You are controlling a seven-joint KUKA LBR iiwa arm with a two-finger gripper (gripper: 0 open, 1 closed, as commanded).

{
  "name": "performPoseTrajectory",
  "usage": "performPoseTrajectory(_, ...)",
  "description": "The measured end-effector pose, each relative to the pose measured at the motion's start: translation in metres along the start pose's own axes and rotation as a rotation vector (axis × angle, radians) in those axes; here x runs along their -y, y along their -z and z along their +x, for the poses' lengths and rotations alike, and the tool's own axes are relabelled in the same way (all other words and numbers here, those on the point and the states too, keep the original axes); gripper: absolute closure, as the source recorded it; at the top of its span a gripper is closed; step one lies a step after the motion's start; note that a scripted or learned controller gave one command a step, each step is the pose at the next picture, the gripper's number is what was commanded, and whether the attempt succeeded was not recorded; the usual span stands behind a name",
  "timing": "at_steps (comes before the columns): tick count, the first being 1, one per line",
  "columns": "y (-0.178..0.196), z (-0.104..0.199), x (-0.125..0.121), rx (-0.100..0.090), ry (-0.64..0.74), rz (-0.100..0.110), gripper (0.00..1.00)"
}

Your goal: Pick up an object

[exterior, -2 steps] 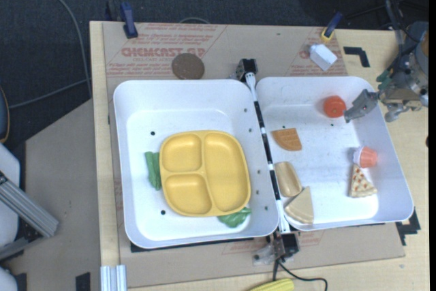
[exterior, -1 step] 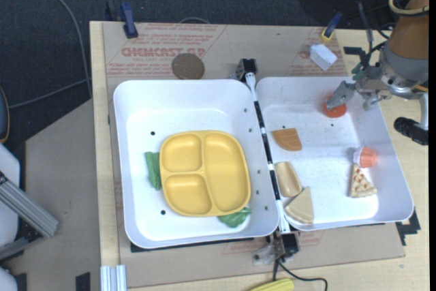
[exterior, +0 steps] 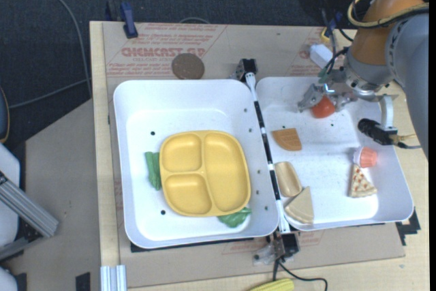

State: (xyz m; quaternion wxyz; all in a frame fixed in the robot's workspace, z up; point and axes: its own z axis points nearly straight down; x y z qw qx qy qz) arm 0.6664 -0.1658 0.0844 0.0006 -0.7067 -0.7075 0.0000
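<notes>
While the claw (exterior: 325, 96) hangs low in the right bin (exterior: 388, 208) | red object (exterior: 323, 108) directly under its tips, seemingly between spread fingers (grip unconfirmed) | orange slice (exterior: 287, 139) lies down-left of the red object.

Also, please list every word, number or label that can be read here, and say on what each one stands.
"CHEMCAST GP", roughly: large red print on the brown board behind the left bin; the letters are blurred, so the reading is uncertain.
Small red lines above and below that word: too small to read.
Red print on the board behind the right bin: too blurred to read.
</notes>
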Motion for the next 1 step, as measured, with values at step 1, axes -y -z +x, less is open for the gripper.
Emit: performPoseTrajectory(1,0.0115,-0.0003,-0.0011,0.003,0.002,-0.004,1.0)
